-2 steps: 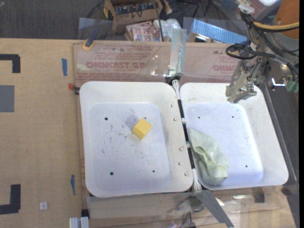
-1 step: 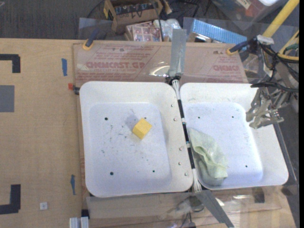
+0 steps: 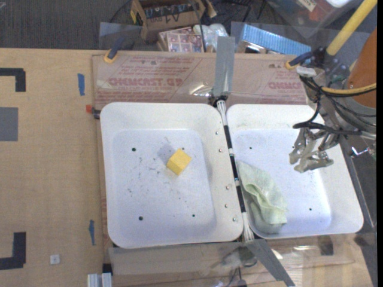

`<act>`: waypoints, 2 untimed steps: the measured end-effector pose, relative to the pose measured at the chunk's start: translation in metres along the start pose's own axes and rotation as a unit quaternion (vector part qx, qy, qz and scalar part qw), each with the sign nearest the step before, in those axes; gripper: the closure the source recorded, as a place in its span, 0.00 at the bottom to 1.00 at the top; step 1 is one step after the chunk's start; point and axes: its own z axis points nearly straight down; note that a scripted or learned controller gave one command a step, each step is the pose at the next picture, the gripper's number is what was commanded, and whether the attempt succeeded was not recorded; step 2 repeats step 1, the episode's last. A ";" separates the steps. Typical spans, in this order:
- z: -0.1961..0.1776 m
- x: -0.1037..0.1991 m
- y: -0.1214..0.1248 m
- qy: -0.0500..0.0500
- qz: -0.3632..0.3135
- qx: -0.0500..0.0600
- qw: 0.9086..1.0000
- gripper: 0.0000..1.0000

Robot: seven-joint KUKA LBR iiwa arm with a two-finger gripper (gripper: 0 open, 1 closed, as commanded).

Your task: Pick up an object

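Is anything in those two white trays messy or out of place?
Mostly tidy. The pale green cloth lies crumpled against the left wall of the right bin, bunched rather than flat. The left bin has dark specks and scuffs around the yellow block, which sits turned at an angle. Nothing looks spilled or broken.
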 end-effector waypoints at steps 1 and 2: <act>0.005 0.009 -0.074 -0.001 -0.171 0.001 0.985 1.00; 0.005 0.009 -0.074 -0.001 -0.171 0.001 0.985 1.00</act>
